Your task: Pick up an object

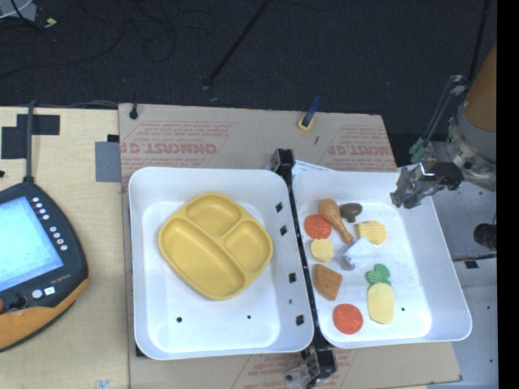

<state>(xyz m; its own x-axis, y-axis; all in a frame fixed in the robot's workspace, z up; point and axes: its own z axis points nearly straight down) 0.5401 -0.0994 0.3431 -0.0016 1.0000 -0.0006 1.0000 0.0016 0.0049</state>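
The right bin (438, 258) holds several toy foods: a drumstick (335, 216), a red tomato slice (317, 226), a corn piece (372, 232), a brown bread piece (328, 281), a red round piece (348, 318) and a yellow fruit with a green top (379, 297). My gripper (408, 191) hangs over the bin's upper right corner, to the right of the foods and apart from them. Nothing shows between its fingers.
The left bin (154, 314) carries a yellow divided plate (215, 244). A teach pendant (32, 258) lies at the far left of the bench. A black divider clip (284, 162) sits between the bins at the top.
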